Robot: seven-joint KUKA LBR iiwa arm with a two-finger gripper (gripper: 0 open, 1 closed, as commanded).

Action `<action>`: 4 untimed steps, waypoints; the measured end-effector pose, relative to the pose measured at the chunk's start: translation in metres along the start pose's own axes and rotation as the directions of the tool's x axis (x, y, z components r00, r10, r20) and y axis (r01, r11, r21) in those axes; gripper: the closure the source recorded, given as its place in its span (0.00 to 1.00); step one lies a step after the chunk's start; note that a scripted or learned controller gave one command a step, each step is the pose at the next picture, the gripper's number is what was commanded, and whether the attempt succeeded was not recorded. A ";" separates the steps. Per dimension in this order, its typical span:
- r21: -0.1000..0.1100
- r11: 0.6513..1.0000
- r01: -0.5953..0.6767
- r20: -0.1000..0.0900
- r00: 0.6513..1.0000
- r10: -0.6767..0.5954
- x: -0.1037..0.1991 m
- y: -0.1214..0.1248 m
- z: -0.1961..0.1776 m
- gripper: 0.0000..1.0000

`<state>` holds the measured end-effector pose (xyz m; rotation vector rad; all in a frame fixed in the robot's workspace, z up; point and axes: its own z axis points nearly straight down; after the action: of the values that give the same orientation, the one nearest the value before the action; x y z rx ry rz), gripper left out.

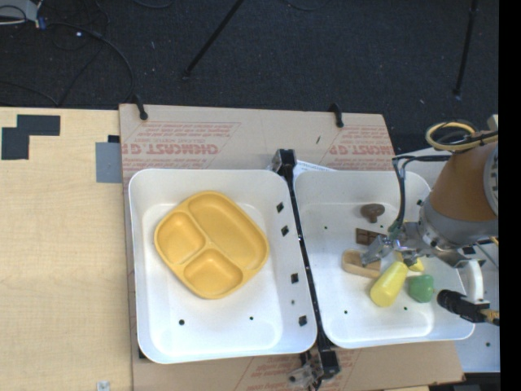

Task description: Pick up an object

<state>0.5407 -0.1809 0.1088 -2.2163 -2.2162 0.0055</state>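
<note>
In the right bin (342, 332) lie a yellow cylinder (388, 284), a green lump (421, 288), a tan wooden piece (356, 265), a dark brown block (364, 236) and a small brown knob-shaped object (373, 212). My gripper (392, 251) reaches in from the right and hangs low over the cluster, just above the upper end of the yellow cylinder and beside the tan piece. The arm's orange band (462, 187) sits above it and hides the bin's right wall.
The left bin (163, 332) holds a yellow divided plate (212, 243). A black divider (297, 251) runs between the bins. Cardboard lies behind them, and cables sit at the right edge near the arm.
</note>
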 end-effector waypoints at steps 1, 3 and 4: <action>-0.008 1.000 -0.001 0.002 1.000 0.001 0.000 0.002 0.018 0.00; -0.009 1.000 0.002 0.003 1.000 -0.002 -0.002 0.006 -0.036 1.00; -0.009 1.000 0.002 0.003 1.000 -0.002 0.003 0.001 -0.082 1.00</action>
<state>0.5421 -0.1779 0.1911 -2.2200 -2.2246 -0.0016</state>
